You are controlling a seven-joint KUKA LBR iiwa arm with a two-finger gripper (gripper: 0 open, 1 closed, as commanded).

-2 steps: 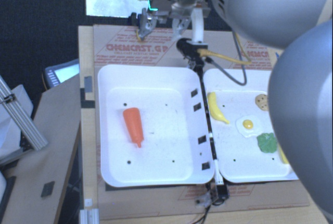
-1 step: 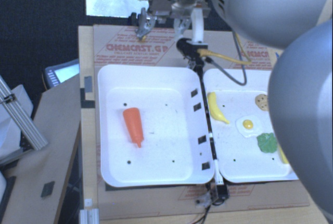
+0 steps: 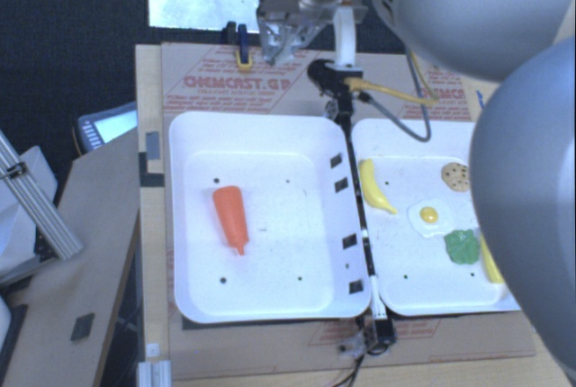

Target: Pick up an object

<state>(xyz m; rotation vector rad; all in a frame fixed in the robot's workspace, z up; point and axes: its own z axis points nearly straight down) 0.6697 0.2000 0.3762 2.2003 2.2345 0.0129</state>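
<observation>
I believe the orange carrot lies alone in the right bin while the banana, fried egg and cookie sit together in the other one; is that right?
Not quite: the camera view shows the orange carrot alone in the left bin, not the right one. The banana, fried egg and cookie do sit together in the other bin, the right-hand one.

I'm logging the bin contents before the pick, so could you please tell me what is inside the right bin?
Inside the right bin lie a yellow banana, a fried egg, a cookie and a green leafy piece. The arm covers the bin's right part, so whatever lies there is hidden.
</observation>
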